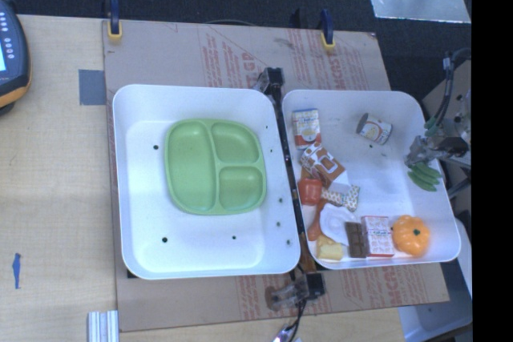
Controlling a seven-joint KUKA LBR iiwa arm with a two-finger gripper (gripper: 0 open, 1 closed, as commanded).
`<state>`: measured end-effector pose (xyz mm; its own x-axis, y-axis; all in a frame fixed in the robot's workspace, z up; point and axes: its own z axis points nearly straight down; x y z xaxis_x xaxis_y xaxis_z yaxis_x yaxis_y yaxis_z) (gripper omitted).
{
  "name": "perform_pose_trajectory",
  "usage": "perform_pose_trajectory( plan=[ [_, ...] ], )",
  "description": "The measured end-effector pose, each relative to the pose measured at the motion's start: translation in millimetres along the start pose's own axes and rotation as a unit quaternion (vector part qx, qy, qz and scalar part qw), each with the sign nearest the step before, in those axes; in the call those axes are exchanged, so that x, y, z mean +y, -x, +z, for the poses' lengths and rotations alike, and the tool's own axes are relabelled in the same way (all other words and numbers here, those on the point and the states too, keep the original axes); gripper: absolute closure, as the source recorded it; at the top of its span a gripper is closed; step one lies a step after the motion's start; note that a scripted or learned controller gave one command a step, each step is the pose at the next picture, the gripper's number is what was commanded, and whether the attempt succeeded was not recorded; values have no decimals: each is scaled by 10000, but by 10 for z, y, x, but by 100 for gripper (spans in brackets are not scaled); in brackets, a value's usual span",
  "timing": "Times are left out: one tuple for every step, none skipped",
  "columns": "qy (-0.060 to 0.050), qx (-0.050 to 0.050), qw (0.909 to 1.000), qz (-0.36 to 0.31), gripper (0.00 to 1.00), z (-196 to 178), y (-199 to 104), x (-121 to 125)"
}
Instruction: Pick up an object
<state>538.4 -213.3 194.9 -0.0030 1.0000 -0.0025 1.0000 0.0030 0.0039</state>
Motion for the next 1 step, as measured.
perform_pose_trajectory(
  plan=[
    [-21,22,10000,-43,100,-389,-1011,19]
  ],
)
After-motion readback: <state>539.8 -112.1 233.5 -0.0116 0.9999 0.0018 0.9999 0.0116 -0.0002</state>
